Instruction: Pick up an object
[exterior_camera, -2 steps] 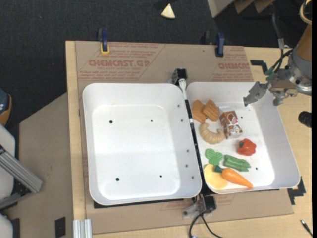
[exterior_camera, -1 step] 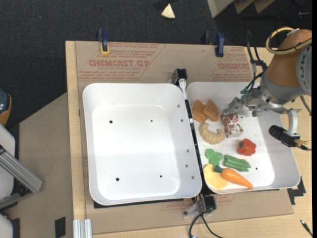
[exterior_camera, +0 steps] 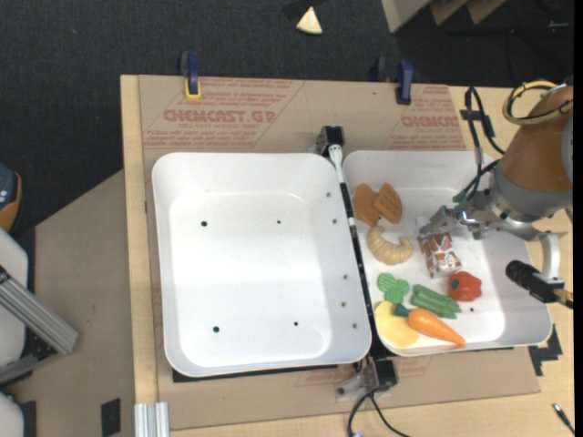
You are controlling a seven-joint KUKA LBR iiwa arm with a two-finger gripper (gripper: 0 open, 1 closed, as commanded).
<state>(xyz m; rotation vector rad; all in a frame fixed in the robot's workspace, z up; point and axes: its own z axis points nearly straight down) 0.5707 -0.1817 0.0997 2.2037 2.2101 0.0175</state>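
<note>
Orange carrot (exterior_camera: pixel 435 326) lies at 6 o'clock of right bin (exterior_camera: pixel 519 321), long axis running 10-to-4, tip toward 4, overlapping yellow piece (exterior_camera: pixel 393 328). Green vegetable (exterior_camera: pixel 434 299) just above. Red tomato (exterior_camera: pixel 465 285) at 3 o'clock of it. Small red-and-white packet (exterior_camera: pixel 440 252), upright oblong, long axis 12-to-6, sits mid-bin beneath gripper (exterior_camera: pixel 444 220); whether fingers grip it, cannot tell. Croissant (exterior_camera: pixel 389 246), brown bread pieces (exterior_camera: pixel 377 204) toward 10 o'clock. Left bin (exterior_camera: pixel 182 189) alongside.
</note>
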